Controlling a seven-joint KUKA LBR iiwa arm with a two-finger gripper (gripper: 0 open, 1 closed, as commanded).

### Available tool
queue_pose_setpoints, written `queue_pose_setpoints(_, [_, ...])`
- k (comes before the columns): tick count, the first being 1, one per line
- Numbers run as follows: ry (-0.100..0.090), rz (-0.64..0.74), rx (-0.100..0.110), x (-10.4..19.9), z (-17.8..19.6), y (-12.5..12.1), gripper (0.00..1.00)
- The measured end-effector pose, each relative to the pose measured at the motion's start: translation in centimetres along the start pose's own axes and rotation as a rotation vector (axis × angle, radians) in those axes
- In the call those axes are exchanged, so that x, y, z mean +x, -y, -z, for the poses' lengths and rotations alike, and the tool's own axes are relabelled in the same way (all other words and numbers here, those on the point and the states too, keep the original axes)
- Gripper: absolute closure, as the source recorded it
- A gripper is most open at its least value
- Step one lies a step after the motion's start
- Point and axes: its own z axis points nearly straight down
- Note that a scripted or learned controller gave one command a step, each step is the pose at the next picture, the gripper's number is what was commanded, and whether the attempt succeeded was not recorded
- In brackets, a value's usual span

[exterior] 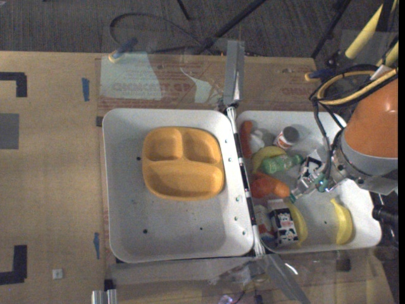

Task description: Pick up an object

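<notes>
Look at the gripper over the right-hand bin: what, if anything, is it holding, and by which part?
It cannot be told. The gripper hangs low over the right bin, beside the carrot, but nothing shows clearly between its fingertips.

A wooden bench top point(50, 189) is seen beneath two white bins. The left bin point(120, 233) is taken as the landmark. A metal divider bar point(233, 75) is placed just beyond its far right corner. Strips of blue tape point(85, 88) are stuck to the bench off its far left corner. Black corner markings point(16, 84) are printed well to its left. Dark carpet point(95, 11) crossed by black tripod legs point(247, 14) is seen beyond the bench.
</notes>
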Motion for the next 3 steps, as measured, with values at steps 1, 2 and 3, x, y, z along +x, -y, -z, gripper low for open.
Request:
queue_pose_setpoints(1, [0.001, 0.010, 0.000, -5.8, 0.5, -3.6, 1.00])
queue_pose_setpoints(2, [0.002, -0.200, -0.001, -7.1, 1.4, -8.1, 1.00])
queue_pose_setpoints(3, [0.003, -0.036, -0.002, -13.2, 3.7, -12.9, 1.00])
